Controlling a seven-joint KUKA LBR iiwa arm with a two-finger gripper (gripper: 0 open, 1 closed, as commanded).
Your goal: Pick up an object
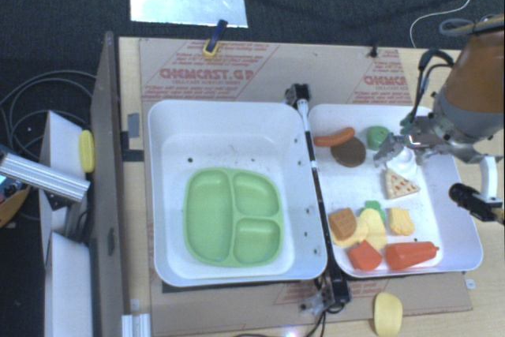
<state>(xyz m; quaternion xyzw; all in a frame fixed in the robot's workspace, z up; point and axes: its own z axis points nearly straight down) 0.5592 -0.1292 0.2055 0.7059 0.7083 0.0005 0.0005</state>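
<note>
One gripper (402,144) hangs over the far half of the right bin (473,249), reaching in from that bin's right edge. Its metal fingers point toward the green piece (377,136) near the far edge; whether they are parted or closed cannot be told, since the wrist housing covers them from above. Nothing is seen between them.

Just below the gripper lies a pizza slice (401,185), with a white item (405,165) partly under the tool. Toward the far left corner of the same bin sit a sausage (334,138) and a brown disc (348,152), touching. Along the near edge a cluster is packed together: a waffle-like piece (342,223), yellow pieces (372,226), a cracker (401,221), a red block (364,256) and an orange carrot shape (410,253).

Judged as toy food, these items are likely light, stiff and smooth, hence prone to slip. The green piece, nearest the fingers, appears the probable target; a hold across its narrow sides would suit.

The left bin (170,118) holds a green divided tray (233,217), well apart from the arm.

The white item's outline is hard to make out against the bin. The arm is cut off at the right. A yellow object (387,313) lies on the bench, just outside the right bin's near edge.
</note>
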